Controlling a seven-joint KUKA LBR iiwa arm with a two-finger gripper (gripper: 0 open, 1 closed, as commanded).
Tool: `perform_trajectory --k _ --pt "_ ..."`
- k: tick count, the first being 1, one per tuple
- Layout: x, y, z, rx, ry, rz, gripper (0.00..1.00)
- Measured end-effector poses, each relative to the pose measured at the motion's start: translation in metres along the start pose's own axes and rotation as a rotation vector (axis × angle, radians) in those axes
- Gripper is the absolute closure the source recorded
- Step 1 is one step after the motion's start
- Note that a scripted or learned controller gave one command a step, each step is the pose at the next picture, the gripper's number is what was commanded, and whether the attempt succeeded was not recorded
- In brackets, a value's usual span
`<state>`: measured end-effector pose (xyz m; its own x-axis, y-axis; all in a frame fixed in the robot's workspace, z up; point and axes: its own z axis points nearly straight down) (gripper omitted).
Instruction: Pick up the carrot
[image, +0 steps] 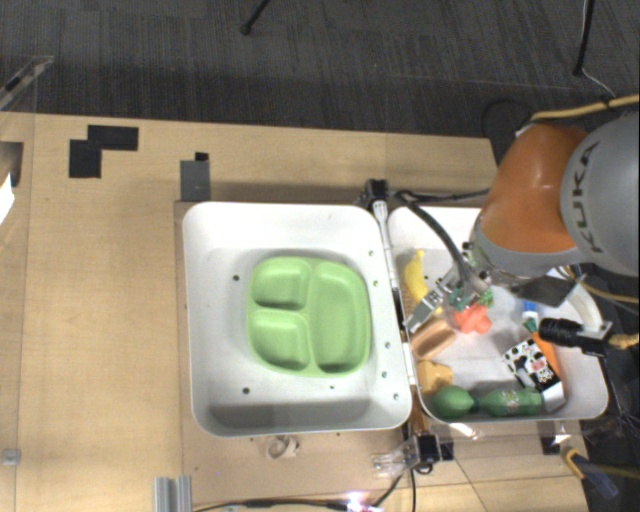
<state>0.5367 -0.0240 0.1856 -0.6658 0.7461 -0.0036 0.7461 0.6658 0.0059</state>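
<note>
The carrot (473, 320) is a small orange-red piece with a bit of green at its upper end. It lies in the middle of the right bin (590, 400). My gripper (452, 297) hangs low over that bin, right at the carrot's upper left and touching or nearly touching it. The wrist and the orange band above hide the back of the bin. Nothing can be seen held between the fingers.
The left bin (210, 300) holds a green divided plate (308, 312). Around the carrot lie a yellow banana (413, 274), a tan bread-like piece (432, 339), two green vegetables (455, 402) (510, 402), a black, white and orange box (533, 363) and a small blue-white item (530, 320).
</note>
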Motion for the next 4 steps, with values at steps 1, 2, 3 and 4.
perform_trajectory --k 1,2,3,4 --pt "-0.025 0.016 0.000 0.001 -0.002 0.452 0.00" --pt "0.039 0.042 -0.067 0.000 -0.001 0.688 0.00" --pt "0.073 0.067 -0.096 0.003 -0.001 1.250 0.00" --pt "0.017 0.041 -0.049 0.009 -0.004 1.237 0.00"
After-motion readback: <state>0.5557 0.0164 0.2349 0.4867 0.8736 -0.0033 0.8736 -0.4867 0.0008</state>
